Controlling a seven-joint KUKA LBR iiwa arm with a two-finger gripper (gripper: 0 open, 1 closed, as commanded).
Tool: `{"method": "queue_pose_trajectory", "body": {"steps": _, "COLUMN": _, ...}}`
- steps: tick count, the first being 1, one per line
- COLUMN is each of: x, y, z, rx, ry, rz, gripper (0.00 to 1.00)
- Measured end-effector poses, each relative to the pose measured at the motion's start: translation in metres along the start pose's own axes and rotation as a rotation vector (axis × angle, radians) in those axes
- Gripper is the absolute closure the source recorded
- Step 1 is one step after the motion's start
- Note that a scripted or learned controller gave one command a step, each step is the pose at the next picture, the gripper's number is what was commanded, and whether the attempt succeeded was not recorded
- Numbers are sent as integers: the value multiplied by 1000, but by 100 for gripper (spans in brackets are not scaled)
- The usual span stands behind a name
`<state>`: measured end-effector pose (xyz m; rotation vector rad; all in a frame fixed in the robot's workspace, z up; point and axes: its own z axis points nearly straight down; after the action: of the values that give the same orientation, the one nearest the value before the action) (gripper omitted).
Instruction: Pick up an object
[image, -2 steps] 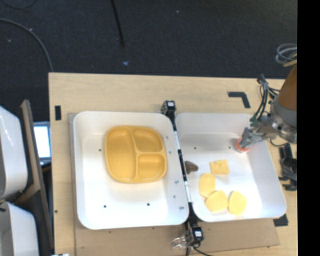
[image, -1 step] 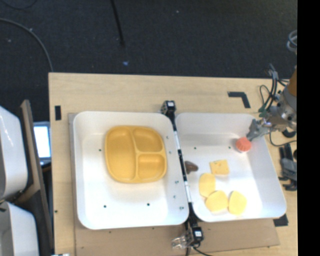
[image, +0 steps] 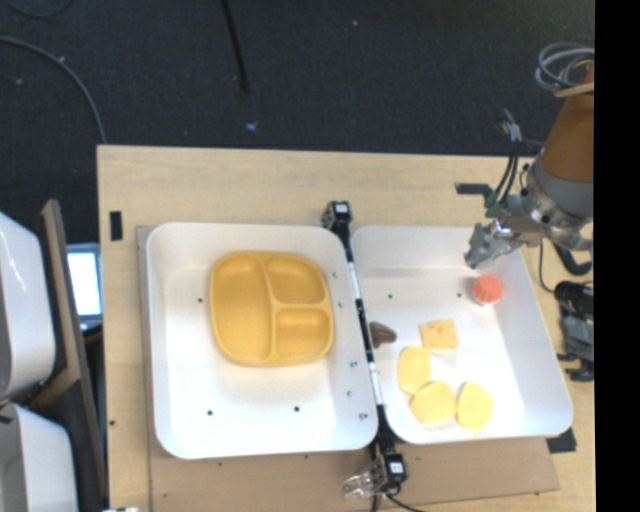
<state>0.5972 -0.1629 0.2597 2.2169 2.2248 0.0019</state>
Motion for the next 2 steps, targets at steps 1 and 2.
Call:
{"method": "queue_pose_trajectory", "body": {"steps": 1, "x": 51, "y": 20, "z": 13, "rx": 2, "ry": 1, "rz": 0, "gripper": 100}}
{"method": "queue_pose_trajectory", "body": {"steps": 2, "x": 110, "y": 36, "z": 20, "rx": 1, "ry": 1, "rz": -1, "gripper": 100}}
